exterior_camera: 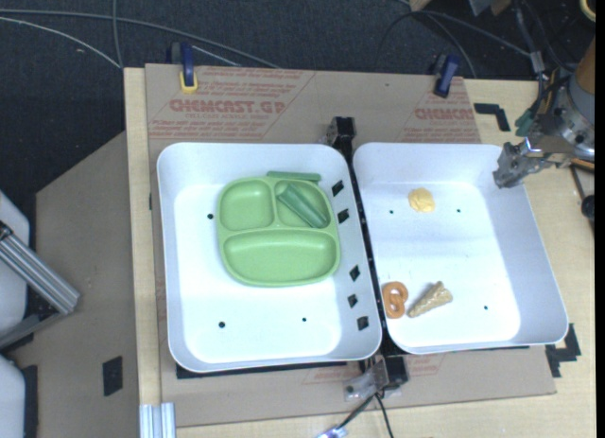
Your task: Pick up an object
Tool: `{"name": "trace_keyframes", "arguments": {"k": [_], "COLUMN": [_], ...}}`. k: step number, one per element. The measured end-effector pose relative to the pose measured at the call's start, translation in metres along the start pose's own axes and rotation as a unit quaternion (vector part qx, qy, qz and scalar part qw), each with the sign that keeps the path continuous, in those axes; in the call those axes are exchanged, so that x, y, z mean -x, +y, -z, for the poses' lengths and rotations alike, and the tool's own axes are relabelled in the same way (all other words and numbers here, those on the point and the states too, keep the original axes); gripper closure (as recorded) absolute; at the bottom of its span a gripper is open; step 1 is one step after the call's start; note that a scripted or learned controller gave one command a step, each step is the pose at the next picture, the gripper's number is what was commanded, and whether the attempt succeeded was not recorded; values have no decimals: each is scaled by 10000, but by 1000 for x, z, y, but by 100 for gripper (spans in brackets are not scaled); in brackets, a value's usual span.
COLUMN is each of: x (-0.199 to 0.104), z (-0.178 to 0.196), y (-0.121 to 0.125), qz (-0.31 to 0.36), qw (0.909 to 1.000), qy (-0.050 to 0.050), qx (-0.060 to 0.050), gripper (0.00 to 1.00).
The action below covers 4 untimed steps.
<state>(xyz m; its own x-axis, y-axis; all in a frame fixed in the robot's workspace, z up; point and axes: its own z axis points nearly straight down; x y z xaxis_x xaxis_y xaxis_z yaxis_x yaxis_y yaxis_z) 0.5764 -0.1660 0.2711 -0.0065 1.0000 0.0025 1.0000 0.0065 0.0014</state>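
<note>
Camera view: gripper [511, 166] hangs over the right bin's [510, 266] upper right rim; whether its jaws are apart or closed, I cannot tell. A yellow ball [422, 201], pretzel [394, 299] and cone [429, 300] lie inside.

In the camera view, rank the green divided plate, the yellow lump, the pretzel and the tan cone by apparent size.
1. green divided plate, by far the largest
2. tan cone
3. pretzel
4. yellow lump
Pretzel and lump look close in size; that order is unsure.
</note>
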Motion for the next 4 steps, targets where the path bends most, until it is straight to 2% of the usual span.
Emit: {"name": "trace_keyframes", "arguments": {"k": [2,4], "x": [-99,-199], "z": [1,-13], "y": [19,21], "qz": [0,-1], "qw": [10000,10000], "qy": [-2,2], "qx": [3,-25], "gripper": [100,100]}}
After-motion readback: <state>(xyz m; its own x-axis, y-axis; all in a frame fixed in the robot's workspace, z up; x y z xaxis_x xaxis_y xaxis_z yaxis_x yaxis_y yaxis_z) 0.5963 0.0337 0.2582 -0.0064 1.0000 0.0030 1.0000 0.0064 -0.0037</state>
